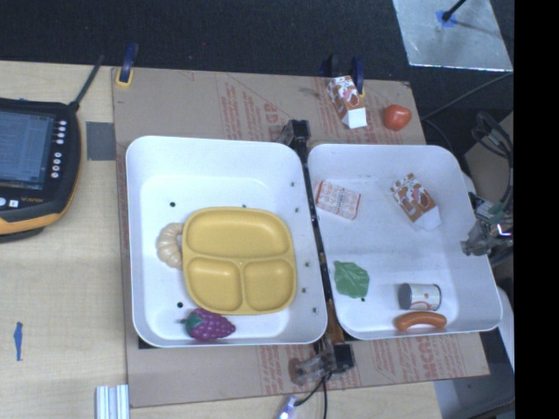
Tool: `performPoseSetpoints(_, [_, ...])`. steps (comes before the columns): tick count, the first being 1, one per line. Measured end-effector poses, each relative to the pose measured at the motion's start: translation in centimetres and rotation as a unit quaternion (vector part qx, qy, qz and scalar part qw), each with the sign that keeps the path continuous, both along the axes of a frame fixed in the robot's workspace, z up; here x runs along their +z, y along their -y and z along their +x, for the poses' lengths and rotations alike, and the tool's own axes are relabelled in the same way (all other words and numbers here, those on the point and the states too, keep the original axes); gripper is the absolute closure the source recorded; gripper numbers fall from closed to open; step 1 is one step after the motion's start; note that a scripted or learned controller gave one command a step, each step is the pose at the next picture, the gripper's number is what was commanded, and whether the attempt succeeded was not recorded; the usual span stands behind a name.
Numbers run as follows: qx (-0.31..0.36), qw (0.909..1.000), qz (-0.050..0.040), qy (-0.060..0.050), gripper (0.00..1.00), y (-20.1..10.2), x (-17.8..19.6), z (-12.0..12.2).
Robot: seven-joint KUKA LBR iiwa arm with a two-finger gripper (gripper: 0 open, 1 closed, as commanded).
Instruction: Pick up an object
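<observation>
Candidate objects sit in the right bin [454,168]: pink carton [337,199] upper left, second small carton [414,199] upper right, green leaf [351,279] lower left, small can [420,297] on its side just above a sausage [420,322] at the front rim. Gripper [486,234] at that bin's right rim, touching none of them; jaw state: can't tell. Left bin [140,234]: yellow divided tray [238,259], bread roll [169,243] touching its left edge, grapes [209,326] at front. Another carton [347,99] and tomato [396,117] on cardboard behind the bins. Pendant [33,164] far left.
</observation>
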State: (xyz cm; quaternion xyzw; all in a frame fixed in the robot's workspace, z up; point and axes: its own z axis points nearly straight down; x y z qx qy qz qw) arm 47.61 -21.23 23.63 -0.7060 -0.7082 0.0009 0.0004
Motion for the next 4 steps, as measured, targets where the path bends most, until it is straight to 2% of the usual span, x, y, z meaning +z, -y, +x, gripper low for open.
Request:
performPoseSetpoints(1, [0.002, 1.0000, 0.0005, -0.001, 1.00, -9.0, -4.1, 0.0])
performPoseSetpoints(2, [0.000, 1.0000, -0.0002, 0.000, 1.00, -1.5, 2.2, 2.6])
performPoseSetpoints(3, [0.000, 1.0000, 0.0001, 0.000, 0.00, -1.5, 2.2, 2.6])
performPoseSetpoints(4, [0.002, 1.0000, 0.0004, -0.001, 0.00, -0.1, -8.2, 7.8])
